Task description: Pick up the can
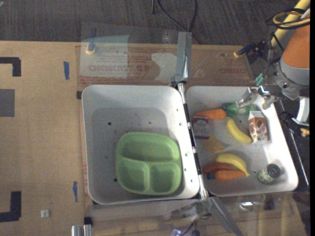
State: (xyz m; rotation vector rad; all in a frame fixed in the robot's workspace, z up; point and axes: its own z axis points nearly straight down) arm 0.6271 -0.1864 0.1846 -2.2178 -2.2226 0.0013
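Observation:
The can (202, 127), dark red with a pale label, lies against the left wall of the right bin (290, 178), just below an orange carrot (209, 114). My gripper (256, 99) hangs over the far right part of that bin, well to the right of the can and above it in the view. It is open, its two fingers spread, and nothing sits between them. The carrot's green top (234, 108) lies just left of the fingertips.
A small carton (257, 127) and a banana (238, 131) lie below the gripper. A second banana (231, 160), a red-orange vegetable (224, 174), a pale slice (212, 144) and a green dark-lidded jar (269, 173) fill the near part. The left bin (98, 107) holds a green divided plate (147, 163).

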